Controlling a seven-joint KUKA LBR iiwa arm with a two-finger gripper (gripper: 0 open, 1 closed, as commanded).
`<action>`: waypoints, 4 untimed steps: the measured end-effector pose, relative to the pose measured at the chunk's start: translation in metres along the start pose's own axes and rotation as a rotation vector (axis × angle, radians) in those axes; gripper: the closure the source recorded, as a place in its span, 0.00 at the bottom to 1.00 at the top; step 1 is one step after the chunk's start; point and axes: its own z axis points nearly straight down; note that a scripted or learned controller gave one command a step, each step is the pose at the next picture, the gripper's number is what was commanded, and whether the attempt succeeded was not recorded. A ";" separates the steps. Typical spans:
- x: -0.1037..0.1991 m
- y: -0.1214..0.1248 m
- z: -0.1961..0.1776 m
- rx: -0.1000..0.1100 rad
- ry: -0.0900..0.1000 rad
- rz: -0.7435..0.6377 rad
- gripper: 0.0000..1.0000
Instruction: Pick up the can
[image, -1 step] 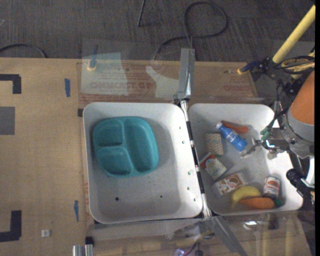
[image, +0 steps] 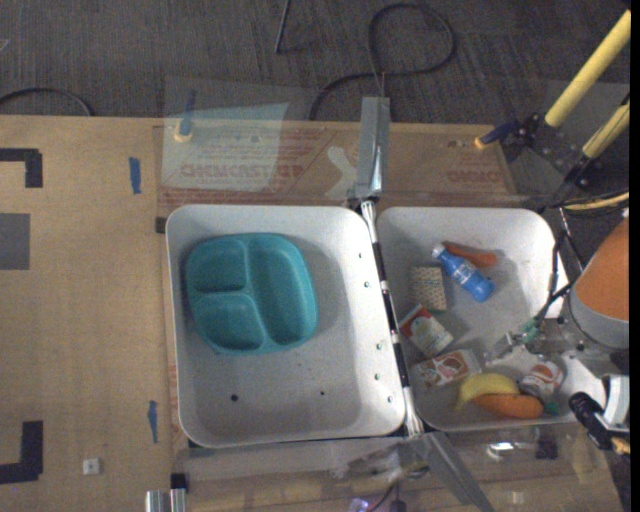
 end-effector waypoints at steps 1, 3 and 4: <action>-0.021 0.000 0.000 0.001 0.010 -0.257 0.00; -0.022 0.025 0.000 -0.002 -0.003 -0.567 1.00; 0.037 -0.002 -0.029 0.007 0.007 -0.676 1.00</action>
